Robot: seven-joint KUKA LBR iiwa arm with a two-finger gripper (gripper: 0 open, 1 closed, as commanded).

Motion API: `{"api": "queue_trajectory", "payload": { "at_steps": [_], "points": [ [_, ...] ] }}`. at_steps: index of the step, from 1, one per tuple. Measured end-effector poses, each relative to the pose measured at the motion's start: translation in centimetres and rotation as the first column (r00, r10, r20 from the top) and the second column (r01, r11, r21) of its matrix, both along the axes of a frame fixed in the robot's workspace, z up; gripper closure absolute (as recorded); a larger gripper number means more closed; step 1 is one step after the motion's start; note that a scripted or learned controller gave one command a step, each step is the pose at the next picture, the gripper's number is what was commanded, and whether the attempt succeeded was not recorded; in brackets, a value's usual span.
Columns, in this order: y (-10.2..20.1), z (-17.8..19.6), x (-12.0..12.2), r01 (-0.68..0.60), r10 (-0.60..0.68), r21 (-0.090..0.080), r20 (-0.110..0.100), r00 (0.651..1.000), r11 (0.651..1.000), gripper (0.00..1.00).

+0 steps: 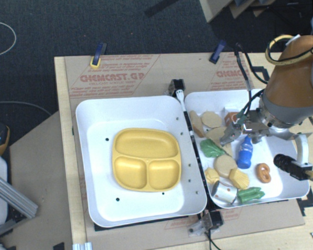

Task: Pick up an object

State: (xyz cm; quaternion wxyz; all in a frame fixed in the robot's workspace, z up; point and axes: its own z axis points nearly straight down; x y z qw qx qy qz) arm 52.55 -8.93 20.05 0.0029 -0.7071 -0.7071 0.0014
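Closest to the lens, the table (143, 65) is carrying two shallow white bins side by side on brown board. On the left, the left bin (97, 193) is holding a yellow divided plate (146, 159), which is lying flat near its middle with one long compartment at the far side and two smaller ones at the near side.

Beside it, the right bin (207, 98) is holding a cluster of small things. A blue bottle (245, 153) is lying near the bin's centre, just under the tool (244, 131), which is hanging low over the bin from the grey arm with its orange band (292, 70). Whether the tool's fingers are spread or closed cannot be told, and nothing is visibly sitting between them.

A tan round piece (210, 119) is resting at the far left of the bin, a green leaf-shaped piece (211, 147) is lying just left of the bottle, and a yellow block (238, 178) is sitting nearer the front. A green pod (250, 194) is lying along the front wall beside a silver can (225, 192), and an orange ring-shaped piece (263, 171) is resting to the right of the bottle.
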Motion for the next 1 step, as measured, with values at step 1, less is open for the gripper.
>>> {"api": "queue_trajectory", "payload": {
  "at_steps": [1],
  "points": [
    [-0.62, -5.31, -0.90, 0.001, -0.001, 0.000, -0.002, 1.000, 1.000, 0.00]
  ]
}}
